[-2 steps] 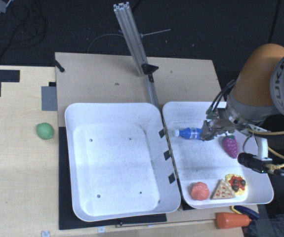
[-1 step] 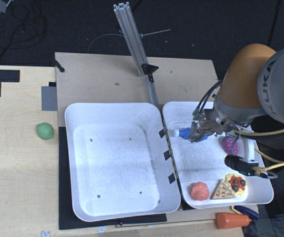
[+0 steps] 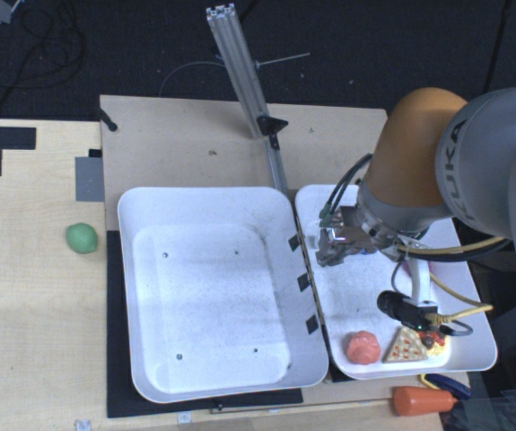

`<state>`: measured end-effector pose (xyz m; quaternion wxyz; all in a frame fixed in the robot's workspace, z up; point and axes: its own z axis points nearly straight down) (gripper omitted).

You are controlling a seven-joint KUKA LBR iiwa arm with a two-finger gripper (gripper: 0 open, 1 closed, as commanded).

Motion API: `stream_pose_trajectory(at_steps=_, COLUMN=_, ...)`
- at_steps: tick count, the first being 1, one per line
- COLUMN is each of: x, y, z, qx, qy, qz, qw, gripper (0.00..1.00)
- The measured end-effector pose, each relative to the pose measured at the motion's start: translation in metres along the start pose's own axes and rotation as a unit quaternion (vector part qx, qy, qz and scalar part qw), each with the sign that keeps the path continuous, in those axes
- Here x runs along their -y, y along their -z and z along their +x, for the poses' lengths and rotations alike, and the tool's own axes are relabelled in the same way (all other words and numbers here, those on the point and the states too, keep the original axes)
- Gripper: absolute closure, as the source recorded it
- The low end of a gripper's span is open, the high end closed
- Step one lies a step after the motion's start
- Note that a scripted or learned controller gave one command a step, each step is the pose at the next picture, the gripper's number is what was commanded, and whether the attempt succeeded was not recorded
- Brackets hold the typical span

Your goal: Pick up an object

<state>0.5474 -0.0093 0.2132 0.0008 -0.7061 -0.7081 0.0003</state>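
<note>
The bench (image 3: 195, 151) is a pale wooden top, and it carries two shallow white bins side by side on a black mat. The left bin (image 3: 150, 214) is the larger in view, its floor speckled with small dark dots. The right bin (image 3: 316, 214) sits just beside it, the two rims meeting along a line marked by small black clips.

The arm (image 3: 450, 164) comes in from the right, grey with a broad orange band, and covers much of the right bin's upper half. Its gripper (image 3: 332, 250) hangs over the upper left part of the right bin, close to the shared rim. Nothing sits between its fingers, and whether they are spread or pressed together cannot be told from this angle.

A slanted metal rail (image 3: 244, 74) rises from the bench behind the bins.

In the right bin's lower part lie a pink-red ball (image 3: 362, 347) and, just beside it to the right, a pizza slice toy (image 3: 407, 346), both well apart from the gripper. An orange carrot-like toy (image 3: 424, 400) lies on the bench just below the right bin. A green ball (image 3: 83, 238) rests on the bench to the left of the left bin.
</note>
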Motion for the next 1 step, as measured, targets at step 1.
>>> stream_pose_trajectory(at_steps=1, x=0.0116, y=0.0154, z=0.0501, qx=0.000, qy=0.000, qz=-0.001, qw=1.0000, gripper=1.00)
